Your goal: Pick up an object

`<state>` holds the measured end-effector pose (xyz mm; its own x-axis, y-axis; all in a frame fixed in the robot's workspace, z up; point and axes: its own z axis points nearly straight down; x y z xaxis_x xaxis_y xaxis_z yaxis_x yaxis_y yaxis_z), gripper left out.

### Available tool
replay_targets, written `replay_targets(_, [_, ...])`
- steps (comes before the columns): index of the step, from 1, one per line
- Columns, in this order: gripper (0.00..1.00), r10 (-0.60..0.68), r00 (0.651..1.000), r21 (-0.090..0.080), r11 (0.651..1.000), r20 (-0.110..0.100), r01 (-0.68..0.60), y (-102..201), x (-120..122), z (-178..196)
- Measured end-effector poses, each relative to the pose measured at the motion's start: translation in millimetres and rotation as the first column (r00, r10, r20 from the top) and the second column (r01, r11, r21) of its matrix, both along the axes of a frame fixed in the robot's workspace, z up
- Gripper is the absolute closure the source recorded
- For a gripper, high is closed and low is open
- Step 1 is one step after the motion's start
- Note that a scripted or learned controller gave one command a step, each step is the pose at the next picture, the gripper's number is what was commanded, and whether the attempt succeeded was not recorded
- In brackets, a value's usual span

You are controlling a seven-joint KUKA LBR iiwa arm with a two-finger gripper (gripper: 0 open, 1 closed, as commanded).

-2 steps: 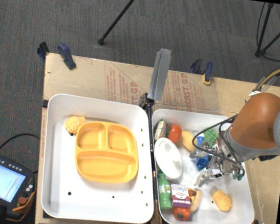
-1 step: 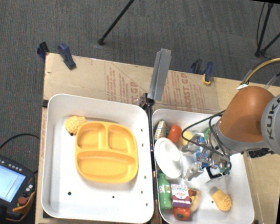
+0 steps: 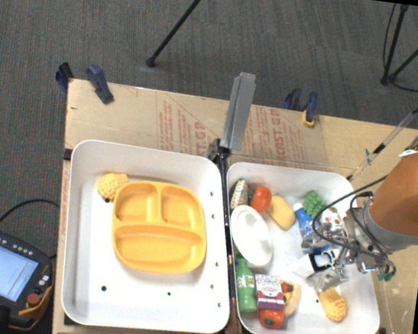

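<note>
Pincer (image 3: 330, 274) hangs low over the right bin (image 3: 369, 325), near its right wall; whether it stands apart or together cannot be told, since cables and wrist hardware clutter that spot. Nothing is seen clamped in it.

Nearest candidate for the pick is the yellow corn-like piece (image 3: 333, 303), lying on the bin floor just below the pincer, close to the bin's right wall. Judged risk — the wall crowds one side of that piece, so a closing grip may nudge it away or catch the rim instead. The rounded shape may also slip out.

Further out: a blue bottle (image 3: 304, 219) just to the pincer's left, a white bowl (image 3: 252, 235), a tomato (image 3: 262, 198), a green bottle (image 3: 246, 285) and a red-topped carton (image 3: 270, 290) — packed close, leaving little clearance on the left side. The left bin (image 3: 78, 275) holds a yellow tray (image 3: 160, 225), well apart.
</note>
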<state>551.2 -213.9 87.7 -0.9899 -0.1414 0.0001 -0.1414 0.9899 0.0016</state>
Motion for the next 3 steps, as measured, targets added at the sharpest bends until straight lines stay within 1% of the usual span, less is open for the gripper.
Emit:
replay_targets(1, [0.0, -0.175, 0.984, 0.004, 0.984, -0.002, 0.175, 5.9, 74.3, -1.0])
replay_targets(2, [0.0, -0.091, 0.996, 0.002, 0.996, 0.003, 0.091, 97.3, 63.0, 0.6])
replay_targets(3, [0.0, -0.055, 0.998, -0.002, 0.998, 0.04, 0.055, 117.5, -25.5, 9.4])
